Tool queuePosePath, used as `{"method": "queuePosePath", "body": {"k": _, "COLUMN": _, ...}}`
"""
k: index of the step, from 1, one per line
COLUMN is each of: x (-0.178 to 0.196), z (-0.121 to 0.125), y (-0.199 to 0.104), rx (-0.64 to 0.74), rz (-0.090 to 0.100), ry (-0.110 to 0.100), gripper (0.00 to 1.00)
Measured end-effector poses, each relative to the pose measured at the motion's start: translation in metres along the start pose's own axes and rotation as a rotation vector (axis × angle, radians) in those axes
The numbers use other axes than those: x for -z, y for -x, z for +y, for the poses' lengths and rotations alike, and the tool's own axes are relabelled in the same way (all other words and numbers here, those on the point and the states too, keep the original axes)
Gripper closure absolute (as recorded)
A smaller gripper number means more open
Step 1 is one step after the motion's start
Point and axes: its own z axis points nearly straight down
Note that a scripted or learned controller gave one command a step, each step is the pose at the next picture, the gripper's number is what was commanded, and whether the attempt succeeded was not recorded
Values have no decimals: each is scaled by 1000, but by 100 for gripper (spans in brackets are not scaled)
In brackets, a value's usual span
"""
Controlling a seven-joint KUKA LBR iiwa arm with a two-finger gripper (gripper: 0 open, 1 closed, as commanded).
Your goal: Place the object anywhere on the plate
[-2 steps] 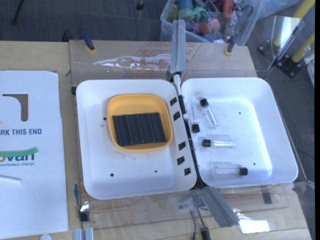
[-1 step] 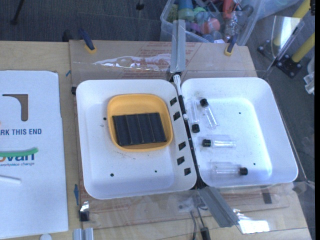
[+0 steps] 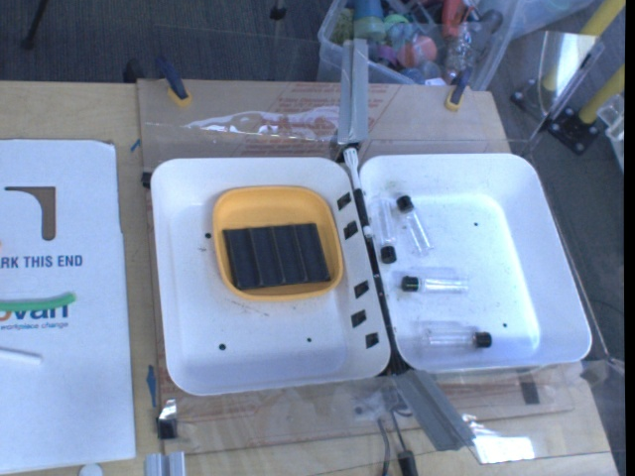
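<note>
vials in the right bin (image 3: 521,256), four of them, clear bodies with black caps, all lying on their sides. one is near the front wall (image 3: 451,338), one mid-bin (image 3: 437,285), and two lie close together near the divider (image 3: 413,228) (image 3: 383,232). yellow plate (image 3: 230,208) sits in the left bin (image 3: 189,350). a dark ribbed slab (image 3: 276,256) already lies flat on it and covers most of the plate floor.

which thing counts as "the object" is not certain. if it is the slab, it is on the plate now. if it is a vial, none is on the plate and all are well apart from it, across the divider.

handling, as a guess: the vials look light, rigid and smooth, and likely to roll or squirt out of a pinch. probably glass or hard plastic, so breakable if dropped. best hold is across the body at mid-length, jaws square to the long axis. the cap end is smaller and risky. the front vial and the mid-bin one are the easier picks, with free space around them. the slab looks stiff and flat, hard to get under, so take it by the long edges.

gripper: cannot tell how far open it is or whether it has anything.

hard to make out: the clear bodies nearly vanish against the white floor, so their outlines are vague. cannot tell if the upper two touch, or if any vial has contents. little bare plate is left around the slab.
</note>
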Motion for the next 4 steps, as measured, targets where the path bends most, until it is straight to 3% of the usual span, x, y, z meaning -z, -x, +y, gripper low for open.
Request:
{"method": "queuePosePath", "body": {"k": 1, "x": 0, "z": -3, "y": -14, "rx": 300, "rz": 1, "ry": -1, "gripper": 100}}
{"method": "queuePosePath", "body": {"k": 2, "x": -1, "z": -1, "y": -22, "rx": 688, "rz": -1, "ry": -1, "gripper": 100}}
{"method": "queuePosePath", "body": {"k": 4, "x": -1, "z": -1, "y": -22, "rx": 710, "rz": -1, "ry": -2, "gripper": 100}}
